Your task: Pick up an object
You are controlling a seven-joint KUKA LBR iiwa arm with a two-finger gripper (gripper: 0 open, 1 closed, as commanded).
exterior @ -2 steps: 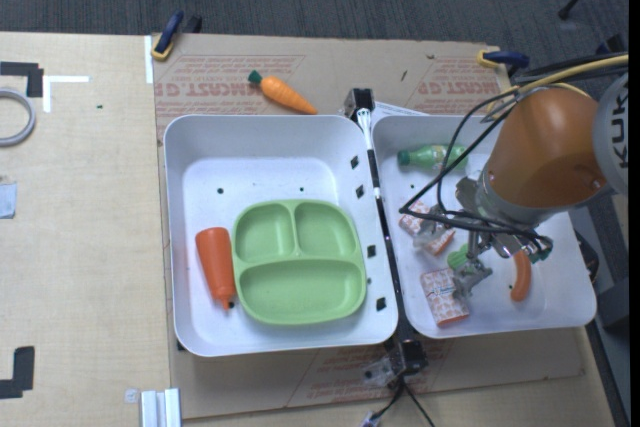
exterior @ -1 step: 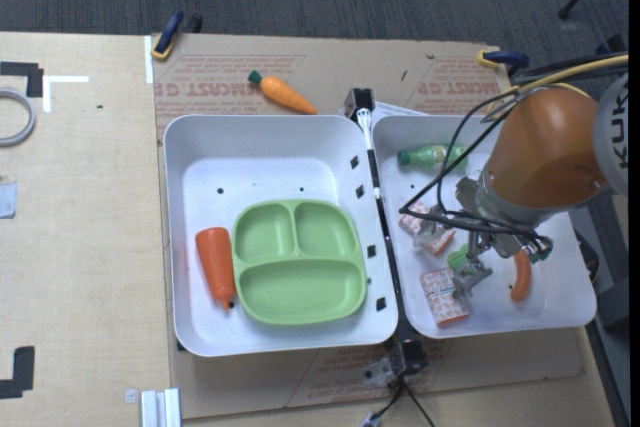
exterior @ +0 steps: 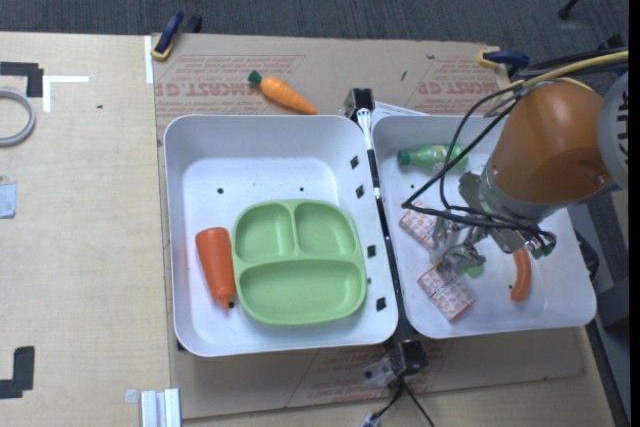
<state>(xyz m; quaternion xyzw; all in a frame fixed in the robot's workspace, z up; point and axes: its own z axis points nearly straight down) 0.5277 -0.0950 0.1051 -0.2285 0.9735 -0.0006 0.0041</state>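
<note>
Smooth, glossy white plastic bins (exterior: 190,315); matt green plastic plate (exterior: 300,260); shiny orange plastic carrot (exterior: 283,92); matt brown cardboard (exterior: 330,65) with red print; pale, wood-look bench (exterior: 80,245); glossy orange band (exterior: 550,140).

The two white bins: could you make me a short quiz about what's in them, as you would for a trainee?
1. True or false: the green divided plate lies in the left bin.
2. Which bin is the pincer hanging over?
3. Where is the toy carrot? A) in the left bin B) on the cardboard behind the bins C) on the plate

Key
1. True; an orange cylinder lies beside it.
2. The right bin, above the patterned packets, near the orange sausage and green bottle.
3. B
</note>
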